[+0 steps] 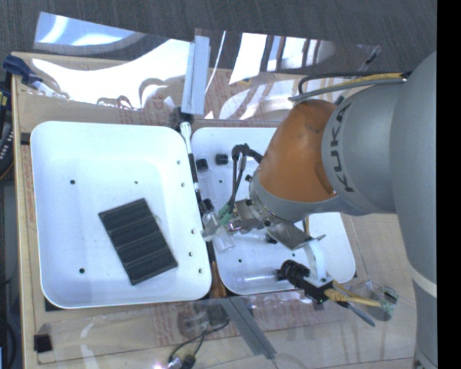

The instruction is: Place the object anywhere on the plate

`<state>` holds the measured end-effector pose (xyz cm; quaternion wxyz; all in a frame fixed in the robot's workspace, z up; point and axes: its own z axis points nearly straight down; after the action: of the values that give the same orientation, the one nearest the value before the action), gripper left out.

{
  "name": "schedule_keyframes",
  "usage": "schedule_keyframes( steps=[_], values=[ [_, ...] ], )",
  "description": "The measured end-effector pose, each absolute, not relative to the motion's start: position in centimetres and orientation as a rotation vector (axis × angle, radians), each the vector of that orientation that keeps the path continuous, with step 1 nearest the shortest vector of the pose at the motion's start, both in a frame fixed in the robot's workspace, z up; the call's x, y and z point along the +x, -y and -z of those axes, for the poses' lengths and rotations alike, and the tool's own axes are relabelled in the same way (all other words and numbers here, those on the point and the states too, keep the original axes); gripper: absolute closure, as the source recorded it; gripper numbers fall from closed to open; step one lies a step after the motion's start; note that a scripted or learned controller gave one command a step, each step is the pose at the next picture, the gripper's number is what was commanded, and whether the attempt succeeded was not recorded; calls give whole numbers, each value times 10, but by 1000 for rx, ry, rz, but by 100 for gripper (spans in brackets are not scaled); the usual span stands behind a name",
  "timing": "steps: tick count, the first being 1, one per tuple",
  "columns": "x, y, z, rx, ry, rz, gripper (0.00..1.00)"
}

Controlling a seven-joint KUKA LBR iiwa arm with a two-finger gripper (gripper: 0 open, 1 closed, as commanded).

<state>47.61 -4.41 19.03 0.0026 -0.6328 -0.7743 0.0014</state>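
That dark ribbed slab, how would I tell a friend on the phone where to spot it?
Find the two white trays side by side and take the left tray, the one away from the big grey arm. The dark slab lies flat on its floor, turned at a slant. It is the one large dark ridged rectangle against the white.

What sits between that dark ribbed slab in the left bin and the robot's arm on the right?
In the camera view, bare white bin floor, then the left bin's right rim and the right bin's left rim, lie between the dark ribbed slab and the arm.
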Motion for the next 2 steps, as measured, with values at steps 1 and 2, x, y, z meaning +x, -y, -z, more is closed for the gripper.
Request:
schedule_keyframes(
  steps=[1,2],
  values=[
    [476,45,-190,-1986,2428,-4,0],
    [476,-34,-191,-2039,2387,-4,0]
  ],
)
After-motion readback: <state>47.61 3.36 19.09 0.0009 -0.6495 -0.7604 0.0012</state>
